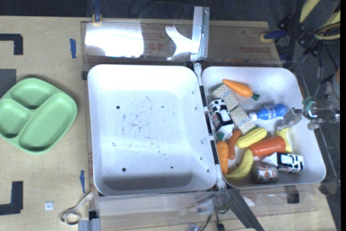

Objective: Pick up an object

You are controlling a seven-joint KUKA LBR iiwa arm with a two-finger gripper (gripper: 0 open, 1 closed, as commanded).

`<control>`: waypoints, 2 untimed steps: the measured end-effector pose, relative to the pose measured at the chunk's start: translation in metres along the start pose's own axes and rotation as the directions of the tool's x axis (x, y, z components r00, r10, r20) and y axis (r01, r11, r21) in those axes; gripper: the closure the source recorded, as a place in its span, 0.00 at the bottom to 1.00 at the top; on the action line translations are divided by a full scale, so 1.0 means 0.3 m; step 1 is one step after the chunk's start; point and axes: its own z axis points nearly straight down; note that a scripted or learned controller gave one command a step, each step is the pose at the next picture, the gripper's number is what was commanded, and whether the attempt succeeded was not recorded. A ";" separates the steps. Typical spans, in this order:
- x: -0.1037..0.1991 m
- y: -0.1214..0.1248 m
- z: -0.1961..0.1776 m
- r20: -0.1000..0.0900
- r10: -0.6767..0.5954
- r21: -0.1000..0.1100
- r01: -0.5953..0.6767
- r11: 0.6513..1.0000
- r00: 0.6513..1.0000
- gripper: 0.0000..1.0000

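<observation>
Fingers near right frame edge, spread unreadable to me, nothing visibly held; carrot looks light, rigid, slick, so I'd grip mid-body.

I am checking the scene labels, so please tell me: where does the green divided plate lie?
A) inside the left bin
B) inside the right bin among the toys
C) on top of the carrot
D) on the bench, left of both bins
D: the green divided plate rests on the wooden bench, outside the left bin.
</observation>
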 end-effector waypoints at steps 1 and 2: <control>-0.083 0.098 0.393 -0.011 -0.022 -0.005 0.022 1.000 1.000 0.00; -0.094 0.097 0.370 -0.006 -0.020 -0.003 0.020 1.000 1.000 1.00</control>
